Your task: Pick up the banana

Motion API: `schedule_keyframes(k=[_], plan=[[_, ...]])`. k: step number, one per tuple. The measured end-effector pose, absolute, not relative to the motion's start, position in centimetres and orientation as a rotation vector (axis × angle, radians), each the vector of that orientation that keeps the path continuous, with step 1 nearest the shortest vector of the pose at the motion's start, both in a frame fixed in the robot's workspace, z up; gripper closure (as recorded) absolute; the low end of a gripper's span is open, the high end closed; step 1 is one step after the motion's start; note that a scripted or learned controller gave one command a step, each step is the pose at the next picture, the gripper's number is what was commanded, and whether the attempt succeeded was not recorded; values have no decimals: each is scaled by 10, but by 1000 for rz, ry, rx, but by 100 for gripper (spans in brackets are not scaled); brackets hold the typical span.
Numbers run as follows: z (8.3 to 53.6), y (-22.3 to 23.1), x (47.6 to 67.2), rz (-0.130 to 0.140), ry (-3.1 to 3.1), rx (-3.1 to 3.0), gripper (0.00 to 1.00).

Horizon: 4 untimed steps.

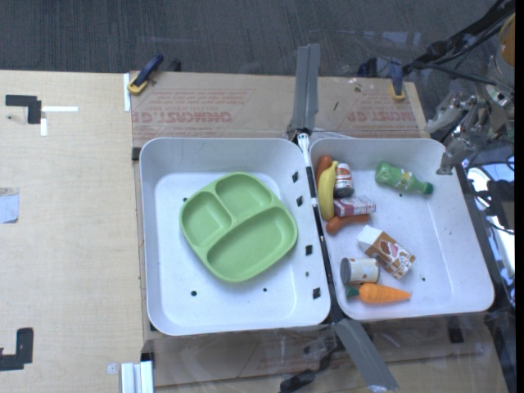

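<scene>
Overall, I recorded the worktop (65,219) as carrying two shallow white bins side by side. I logged the left bin (164,301) as holding a green divided plate (238,237) near its centre. I logged the right bin (471,293) as holding all the small items.

At the right edge of the camera view, above the right bin's far right corner, I saw the arm (483,121) amid cables, with its gripper (449,164) hanging near the bin's rim. The fingers were too small and too cluttered by background for me to resolve, so I could not tell whether they stood apart or together. Nothing was visible between them.

The banana (327,193) lay along the right bin's left wall, lengthwise toward the far end. A red-orange sausage-like item (324,165) sat just beside its far tip. A small can (343,180) and a pink packet (354,208) lay touching or just beside its right flank. A green bottle (401,179) lay between the banana cluster and the gripper. A carton (386,252), a cup (359,269) and a carrot (383,294) lay toward the near side.

I judged the task as not yet begun in effect. The banana rested in the bin, well apart from the gripper. The approach, descent, grasp and lift all remained.
</scene>
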<state>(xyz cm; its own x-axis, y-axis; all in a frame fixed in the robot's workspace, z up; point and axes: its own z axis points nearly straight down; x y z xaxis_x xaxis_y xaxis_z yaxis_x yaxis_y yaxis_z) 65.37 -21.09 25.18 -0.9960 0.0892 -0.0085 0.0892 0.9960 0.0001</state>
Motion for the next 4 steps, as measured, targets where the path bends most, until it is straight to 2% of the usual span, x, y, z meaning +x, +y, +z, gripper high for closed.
schedule_keyframes(k=[1,2,3,4], plan=[[199,-188,656,2,3116,379,0],[255,-174,648,0,3134,95,0],[117,-128,614,2,3132,-227,0],[117,-194,590,0,3074,-635,0]])
